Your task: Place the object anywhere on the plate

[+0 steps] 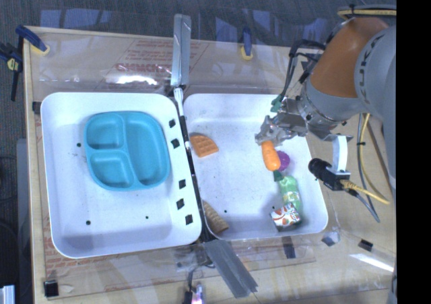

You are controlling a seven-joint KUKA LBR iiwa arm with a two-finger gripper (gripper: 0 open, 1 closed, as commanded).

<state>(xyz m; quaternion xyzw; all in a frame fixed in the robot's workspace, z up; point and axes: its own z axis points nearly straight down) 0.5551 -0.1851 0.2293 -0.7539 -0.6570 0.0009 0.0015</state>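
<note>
A blue plate (126,149) with three compartments lies in the left bin (67,228). In the right bin (236,201), my gripper (272,135) hangs at the upper right, directly over the top end of an orange carrot-shaped toy (271,157). The gripper meets that end of the toy, and I cannot make out whether it has a grip. A purple object (283,160) sits against the carrot's right side. Below them lies a green bottle (289,200) with a red and white label.
An orange wedge like a bread slice (203,145) lies near the right bin's left wall. A brown ridged piece (215,218) rests at its lower left corner. The divider between the bins (185,174) carries black clips. Cables and a black connector (326,173) hang right of the gripper.
</note>
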